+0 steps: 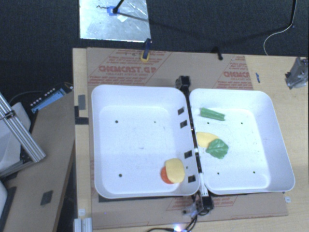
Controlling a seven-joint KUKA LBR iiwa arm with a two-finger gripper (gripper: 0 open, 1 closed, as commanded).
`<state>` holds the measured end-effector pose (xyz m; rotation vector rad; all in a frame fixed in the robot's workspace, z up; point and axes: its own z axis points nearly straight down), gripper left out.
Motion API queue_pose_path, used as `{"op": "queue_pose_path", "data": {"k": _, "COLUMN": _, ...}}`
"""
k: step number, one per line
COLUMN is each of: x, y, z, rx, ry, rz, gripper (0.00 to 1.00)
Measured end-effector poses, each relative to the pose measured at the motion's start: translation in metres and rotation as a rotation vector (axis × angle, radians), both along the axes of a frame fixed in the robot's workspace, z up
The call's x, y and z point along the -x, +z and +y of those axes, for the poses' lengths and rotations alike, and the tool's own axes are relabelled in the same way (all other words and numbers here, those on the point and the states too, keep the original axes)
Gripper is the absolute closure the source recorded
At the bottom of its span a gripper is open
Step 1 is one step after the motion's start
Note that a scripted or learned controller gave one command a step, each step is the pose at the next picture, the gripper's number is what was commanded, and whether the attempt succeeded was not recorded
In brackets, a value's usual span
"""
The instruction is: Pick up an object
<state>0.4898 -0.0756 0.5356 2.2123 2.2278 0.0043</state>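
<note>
The gripper (297, 74) shows as a small grey metallic shape at the far right edge, above the worktop (53, 144) and well apart from both bins — whether it is wide or narrow cannot be told.

Two shallow white plastic bins with rounded corners sit side by side on a sheet of brown cardboard (130, 66) printed with red lettering. The left bin (135, 110) has a smooth, faintly speckled floor; near its lower right corner lies a round yellow disc-shaped object (175, 169), overlapping a small orange-red piece (165, 176) that peeks out at its lower left.

In the right bin (251, 144), a long, narrow green object (212, 113) lies near the upper left, tilted slightly. Below it, close to the bin's left wall, a soft-looking yellow oval object (205, 138) touches a rounded green leaf-like object (217, 148) — the green one overlaps the yellow one's lower right.

Black clips (185, 124) run along the seam between the bins. Beyond the cardboard, a shiny crinkled silver square (113, 13) lies on the dark carpeted floor (34, 42).
</note>
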Motion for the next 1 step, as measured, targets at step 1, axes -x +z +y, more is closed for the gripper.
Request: {"op": "queue_pose_path", "data": {"k": 1, "x": 0.0052, "y": -0.0005, "z": -0.1387, "rx": 0.006, "ry": -0.019, "rz": 0.000, "gripper": 1.00}}
